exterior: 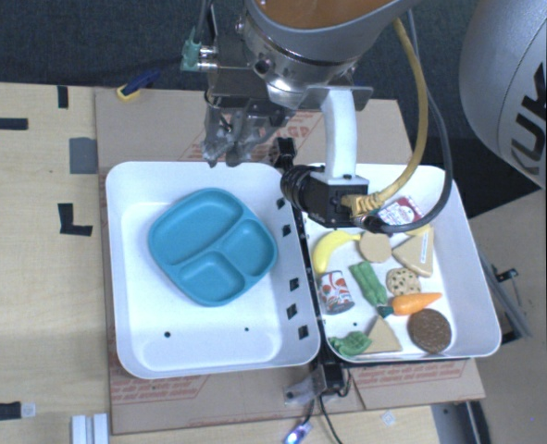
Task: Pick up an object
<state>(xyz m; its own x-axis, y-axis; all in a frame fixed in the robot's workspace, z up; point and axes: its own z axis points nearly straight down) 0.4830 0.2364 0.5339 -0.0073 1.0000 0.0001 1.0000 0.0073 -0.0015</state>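
Note:
My gripper [233,146] hangs off the big grey arm above the far rim of the left bin [130,276], with nothing seen in it. Just in front of it, a blue divided plate [213,246] lies flat in that bin. The right bin [472,285] holds several toy foods: a yellow banana [333,246], a red-and-white can [336,291], a green pod [369,283], a chip cookie [403,280], an orange carrot [415,302], a brown disc [429,329], a green leaf [351,344] and a pale wedge [419,251]. The gripper is well left of them.
A black fitting with a yellow cable [324,197] sits over the divider between the bins, at the far end. A red packet [398,213] lies behind it in the right bin. The arm's body covers the top of the view. Cardboard lies under both bins.

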